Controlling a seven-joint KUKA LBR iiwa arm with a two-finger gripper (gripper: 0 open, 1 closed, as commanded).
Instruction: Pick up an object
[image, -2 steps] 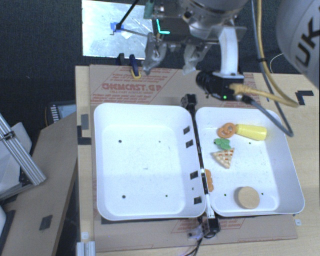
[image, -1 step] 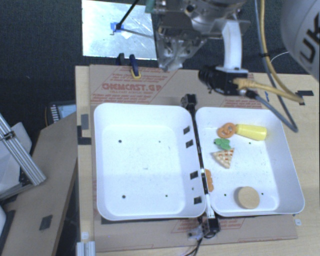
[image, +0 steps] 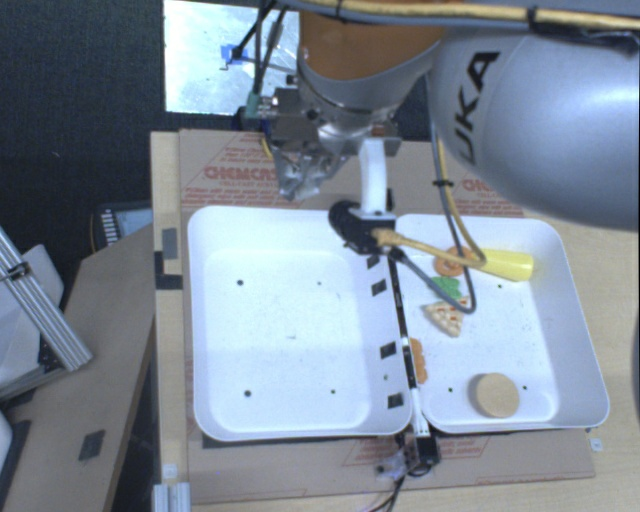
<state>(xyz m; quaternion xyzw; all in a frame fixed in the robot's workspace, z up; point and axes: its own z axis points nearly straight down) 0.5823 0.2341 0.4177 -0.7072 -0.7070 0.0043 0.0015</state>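
My gripper (image: 300, 180) hangs above the far rim of the left bin (image: 215, 300), over the cardboard behind it, with nothing visibly in it. The objects lie in the right bin (image: 570, 330). A yellow-handled tool (image: 505, 264) with a thin wooden stick lies at the far side. An orange round piece (image: 448, 266) and a small green piece (image: 452, 288) sit beside it. A pizza-slice toy (image: 443, 318) lies mid-bin. An orange item (image: 417, 360) rests against the divider. A tan disc (image: 495, 394) sits near the front.
The grey arm covers the upper right of the view, above the right bin's far edge. Brown cardboard (image: 225, 170) lies under both bins. A metal rail (image: 40, 310) leans at the left, off the bench.
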